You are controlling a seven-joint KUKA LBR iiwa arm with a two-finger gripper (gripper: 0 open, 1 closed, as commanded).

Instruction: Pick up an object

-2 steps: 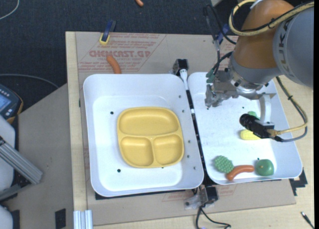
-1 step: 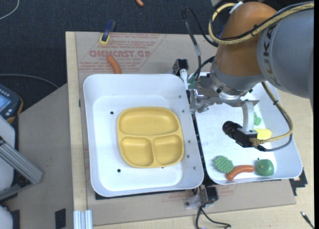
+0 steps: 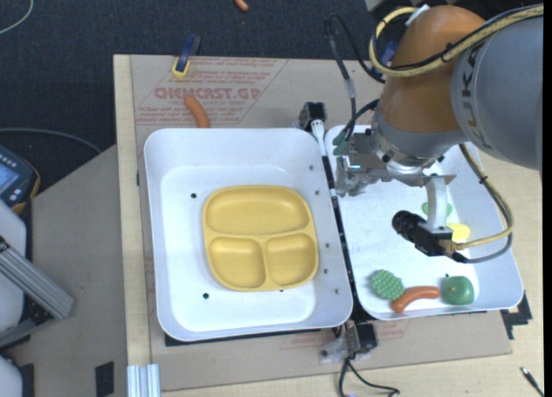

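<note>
Arm over right bin (image 3: 496, 253); gripper (image 3: 355, 175) low at that bin's left wall, nothing seen in its hold.

Whether the gripper is spread or pressed together cannot be told from this angle. Pickable items lie along the right bin's near edge, well apart from the gripper: green knobbly piece (image 3: 384, 284), orange sausage shape (image 3: 416, 298) touching it, green ball (image 3: 458, 290) just beside the sausage's far end. A pale green item (image 3: 438, 211) sits further back, partly hidden by the robot's own gear. Left bin (image 3: 164, 214) holds a yellow divided plate (image 3: 259, 236), three compartments, lying flat. On the cardboard behind the bins: a second orange sausage (image 3: 197, 111) and a blue-and-yellow clip (image 3: 185, 57).
</note>
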